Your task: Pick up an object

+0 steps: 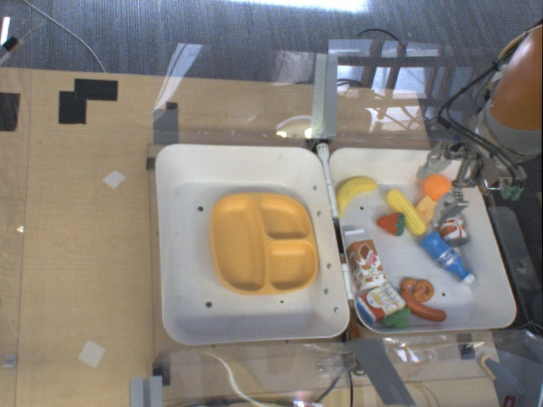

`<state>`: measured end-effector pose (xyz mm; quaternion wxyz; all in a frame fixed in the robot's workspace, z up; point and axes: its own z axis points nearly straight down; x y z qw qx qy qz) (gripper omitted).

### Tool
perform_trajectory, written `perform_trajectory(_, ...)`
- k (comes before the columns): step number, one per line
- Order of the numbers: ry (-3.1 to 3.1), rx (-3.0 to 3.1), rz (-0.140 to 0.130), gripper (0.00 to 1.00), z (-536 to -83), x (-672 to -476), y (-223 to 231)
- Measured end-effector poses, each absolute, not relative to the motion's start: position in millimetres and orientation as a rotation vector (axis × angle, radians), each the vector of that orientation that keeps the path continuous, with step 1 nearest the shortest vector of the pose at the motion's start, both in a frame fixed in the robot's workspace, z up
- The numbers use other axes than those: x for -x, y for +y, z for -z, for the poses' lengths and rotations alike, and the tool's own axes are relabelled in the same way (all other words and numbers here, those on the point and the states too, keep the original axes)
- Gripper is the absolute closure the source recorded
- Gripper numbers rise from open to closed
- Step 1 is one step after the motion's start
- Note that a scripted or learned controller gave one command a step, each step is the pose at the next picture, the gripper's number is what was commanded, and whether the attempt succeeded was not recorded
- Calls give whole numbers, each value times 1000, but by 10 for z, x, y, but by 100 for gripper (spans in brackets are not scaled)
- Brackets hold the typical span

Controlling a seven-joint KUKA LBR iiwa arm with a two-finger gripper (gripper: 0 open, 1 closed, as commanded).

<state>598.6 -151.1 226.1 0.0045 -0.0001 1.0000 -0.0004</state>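
The tool [456, 206] hangs low over the right-hand shallow white plastic bin [501, 299], near its upper right corner, above the small white-and-red object [453, 230] that lies there. Whether the tool is apart, together or clamped on anything cannot be told from this slanted view; nothing can be seen gripped in it, so I judge that no object is picked yet.

Taking the metal divider strip [333, 219] between the two bins as the landmark and going left to right: well to its left the pale wooden desk [76, 253] carries black square markers. Just left of the strip sits the left-hand white bin [182, 312], holding a yellow-orange plastic tray with three compartments [263, 242], flat in the middle, probably a set-down spot.

Just right of the strip lie a yellow toy banana [356, 190] toward the top, and lower down a brown-and-white printed carton [365, 265] and a white packet with green and red print [383, 301], the packet near the bin's bottom edge. Farther right are a red toy strawberry [391, 224] touching a yellow toy corn cob [405, 211], and lower a brown pretzel-shaped toy [417, 289] above a red sausage toy [426, 313]. Farther still are an orange ball [437, 186] and a blue tube-like bottle [446, 256], lying tilted just below the white-and-red object.

The toys lie loose and scattered, as if dropped for random picking. Crowding near the tool could make a clean grasp hard.
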Motion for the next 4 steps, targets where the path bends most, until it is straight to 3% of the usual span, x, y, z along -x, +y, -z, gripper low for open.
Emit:
perform_trajectory(1,3122,-74,3,0,-910,-6140,-1331)
perform_trajectory(2,3131,12,2,0,-892,-6608,-1460)
perform_trajectory(3,3129,-108,-4,0,-887,-6470,-814)
perform_trajectory(4,3114,209,0,0,-1928,-6650,-358)
